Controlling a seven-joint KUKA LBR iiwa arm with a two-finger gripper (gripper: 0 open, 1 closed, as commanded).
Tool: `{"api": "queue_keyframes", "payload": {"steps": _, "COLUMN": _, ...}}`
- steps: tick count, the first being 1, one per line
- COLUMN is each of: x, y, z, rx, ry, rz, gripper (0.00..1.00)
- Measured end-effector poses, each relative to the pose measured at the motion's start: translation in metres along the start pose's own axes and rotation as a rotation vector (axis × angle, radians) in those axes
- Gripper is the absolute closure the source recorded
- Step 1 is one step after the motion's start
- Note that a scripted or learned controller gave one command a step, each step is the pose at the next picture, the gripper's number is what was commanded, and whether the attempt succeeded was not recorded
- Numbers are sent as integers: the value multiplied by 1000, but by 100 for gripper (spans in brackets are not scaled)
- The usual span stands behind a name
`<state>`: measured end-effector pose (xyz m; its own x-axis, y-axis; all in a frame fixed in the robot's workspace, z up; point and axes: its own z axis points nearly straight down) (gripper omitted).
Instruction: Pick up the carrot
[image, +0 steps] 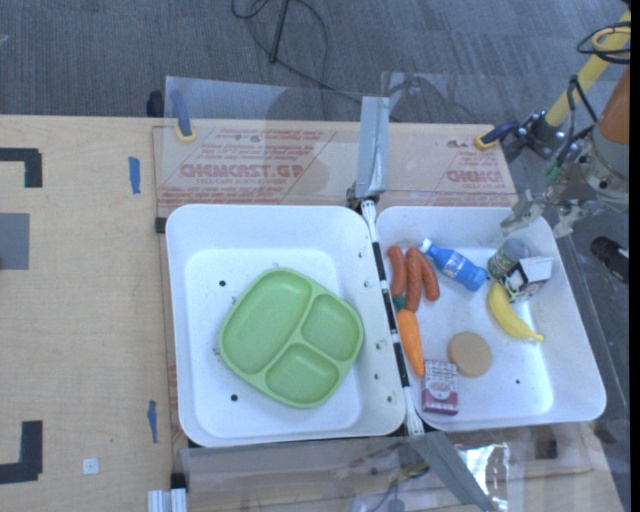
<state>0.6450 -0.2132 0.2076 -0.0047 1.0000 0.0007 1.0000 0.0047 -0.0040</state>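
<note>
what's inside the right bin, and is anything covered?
Right bin holds the carrot along its left wall, sausages, blue bottle, can, small white box, banana, round cookie and a red packet. The box partly covers the can.

Red printed lettering runs across a clear plastic sheet (255, 165) lying at the back of the worktop, above the two white bins. On the left part, upper middle of the frame, it reads roughly "CHEMCAST GP". The same red wording repeats at upper right, partly cut off. Labels on the small items in the right bin are too small to read.
</note>
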Motion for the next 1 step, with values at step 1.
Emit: {"api": "queue_keyframes", "payload": {"steps": 1, "x": -8, "y": -22, "z": 8, "rx": 2, "ry": 0, "rz": 251, "gripper": 0}}
